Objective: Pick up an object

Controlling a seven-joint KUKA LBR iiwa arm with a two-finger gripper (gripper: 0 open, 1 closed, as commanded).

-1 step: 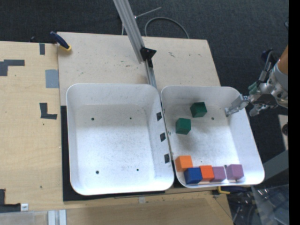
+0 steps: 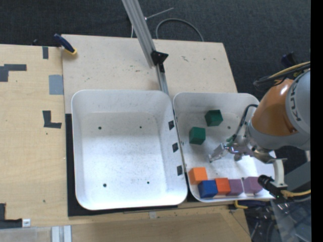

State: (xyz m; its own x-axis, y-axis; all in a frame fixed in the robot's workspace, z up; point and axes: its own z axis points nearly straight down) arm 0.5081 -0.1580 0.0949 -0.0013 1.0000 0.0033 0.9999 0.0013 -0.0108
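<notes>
Blocks lie in the right bin (image 2: 180, 105): two green cubes, one (image 2: 213, 117) near the middle and one (image 2: 197, 135) just left and below it, well apart from a row along the near wall. That row holds an orange cube (image 2: 198, 174), a blue cube (image 2: 207, 188), a second orange block (image 2: 222, 186) and two purple blocks (image 2: 235, 186) (image 2: 252, 185), set close together. The left bin (image 2: 81, 135) sits just beside it, walls touching. A metal pole (image 2: 139, 21) slants across the bench (image 2: 30, 135) from the top. The arm (image 2: 275, 115) reaches in from the right, its orange band over the bin's right edge and its wrist angled down and left. The gripper (image 2: 218, 154) hovers over bare bin floor between the green cubes and the row; its fingers look slightly parted with nothing between them, though they are small and blurred.
</notes>
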